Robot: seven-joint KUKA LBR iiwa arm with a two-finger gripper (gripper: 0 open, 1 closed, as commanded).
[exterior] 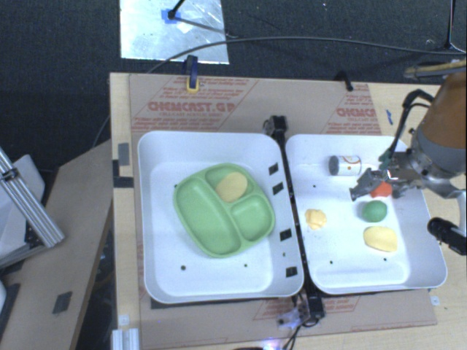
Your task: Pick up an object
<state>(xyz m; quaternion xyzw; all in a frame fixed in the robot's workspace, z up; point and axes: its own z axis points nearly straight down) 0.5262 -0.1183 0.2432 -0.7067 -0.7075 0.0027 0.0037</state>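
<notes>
Orange object (381, 190) sits right at my claw (373, 189), above the green ball (374, 211). Whether my claw pinches it, I cannot tell; its long axis is hidden.

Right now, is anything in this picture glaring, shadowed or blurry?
In the camera view, the silver sheet at the top throws bright glare; the white bins look evenly lit with only faint shadows under the green plate and the green ball; the gripper and the orange thing by it look smeared, hard to make out.
</notes>
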